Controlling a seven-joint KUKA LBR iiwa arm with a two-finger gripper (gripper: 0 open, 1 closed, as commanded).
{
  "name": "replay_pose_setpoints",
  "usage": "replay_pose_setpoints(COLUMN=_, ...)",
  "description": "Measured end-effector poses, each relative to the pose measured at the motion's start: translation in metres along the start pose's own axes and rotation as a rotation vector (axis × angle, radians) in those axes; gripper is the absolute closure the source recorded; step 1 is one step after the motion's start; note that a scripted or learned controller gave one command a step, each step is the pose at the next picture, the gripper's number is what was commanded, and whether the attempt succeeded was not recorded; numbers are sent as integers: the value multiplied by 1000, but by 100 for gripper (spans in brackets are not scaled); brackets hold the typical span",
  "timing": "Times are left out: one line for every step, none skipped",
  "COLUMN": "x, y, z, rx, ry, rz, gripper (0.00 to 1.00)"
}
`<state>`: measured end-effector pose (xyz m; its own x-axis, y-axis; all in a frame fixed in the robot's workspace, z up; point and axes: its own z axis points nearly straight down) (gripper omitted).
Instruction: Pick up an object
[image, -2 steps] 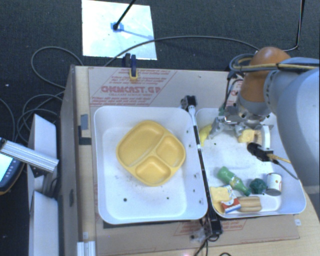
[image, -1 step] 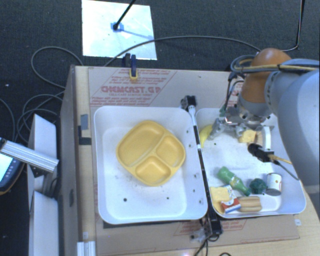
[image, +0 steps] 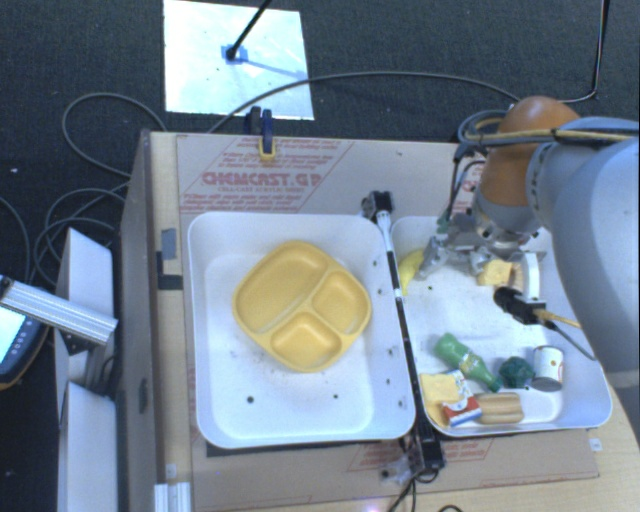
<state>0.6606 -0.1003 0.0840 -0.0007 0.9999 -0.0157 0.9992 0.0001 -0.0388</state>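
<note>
We look down on a dark carpeted floor (image: 70, 60) crossed by loose black cables (image: 90, 110). A pale square sheet (image: 238, 55) lies on it past the bench's far edge. The bench (image: 290, 165) is topped with tan cardboard printed in red letters, and a blue and yellow clamp (image: 265, 135) grips its far edge. Beyond the bench's left edge we see white boxes (image: 85, 400) and a silvery metal bar (image: 60, 310).
</note>
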Motion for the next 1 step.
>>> replay_pose_setpoints(x=1, y=0, z=0, rx=0, ry=-2, rz=1, gripper=0)
